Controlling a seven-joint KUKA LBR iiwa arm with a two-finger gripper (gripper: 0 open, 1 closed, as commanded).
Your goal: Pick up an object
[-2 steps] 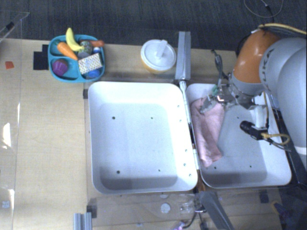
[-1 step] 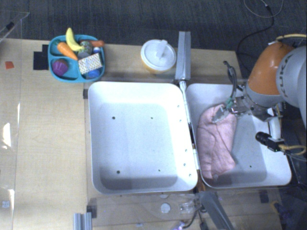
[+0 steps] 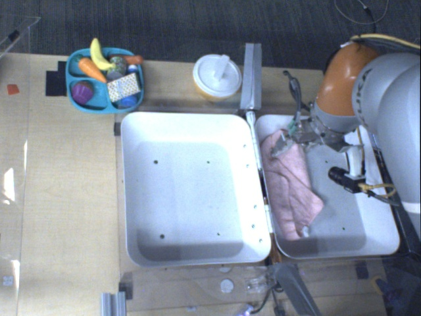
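A crumpled pink cloth (image 3: 290, 183) lies along the left side of the right bin (image 3: 368, 242), stretching from the bin's far left corner toward its near wall. My gripper (image 3: 294, 135) is low over the cloth's far end, at or just above the fabric, with the grey arm and its orange band (image 3: 342, 78) reaching in from the right. The wrist hides the point where gripper and cloth meet.
The left bin (image 3: 191, 189) sits beside the right one, with a metal rail (image 3: 250, 78) between them at the back. A blue tray (image 3: 105, 79) of toy food stands at the far left, and a white lidded cup (image 3: 217, 76) sits behind the bins. A black cable (image 3: 348, 176) hangs over the right bin.
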